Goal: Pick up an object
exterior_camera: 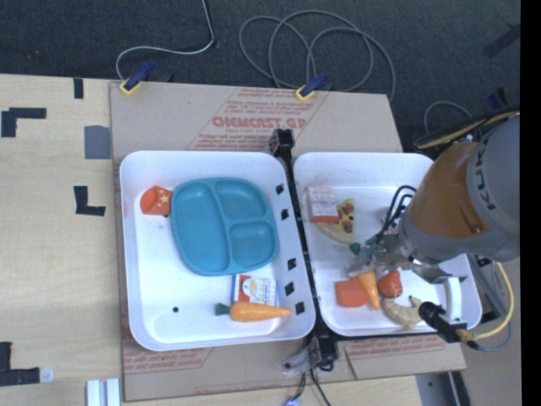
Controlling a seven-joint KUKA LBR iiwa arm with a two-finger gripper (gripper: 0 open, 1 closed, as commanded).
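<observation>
Toys crowd the lower half of the right bin point(439, 163), and that is where you will find the gripper point(370, 259), reaching in from the right under the grey arm point(473, 201) with its orange band. You can see the tool low over the pile, its dark fingertips just above an orange carrot point(369, 288) that stands on end between an orange-red block point(348, 293) on its left and a red tomato-like piece point(390, 283) on its right. Whether the tool is spread or pinched you cannot tell; its tip is a dark tangle, and nothing shows plainly clamped in it. A pale curved piece point(399, 313), perhaps a banana, lies just below the tomato near the bin's front wall. Further up the same bin you have a small pink box point(321, 202) and, touching its right side, a pizza slice point(343, 221), both a little apart from the tool.

In the left bin point(135, 227) a blue divided plate point(225, 224) takes the middle. A red-orange piece point(155, 200) sits at its upper left edge. Below the plate a small carton point(254, 291) lies beside a second carrot point(258, 312), which rests flat near the front wall.
</observation>
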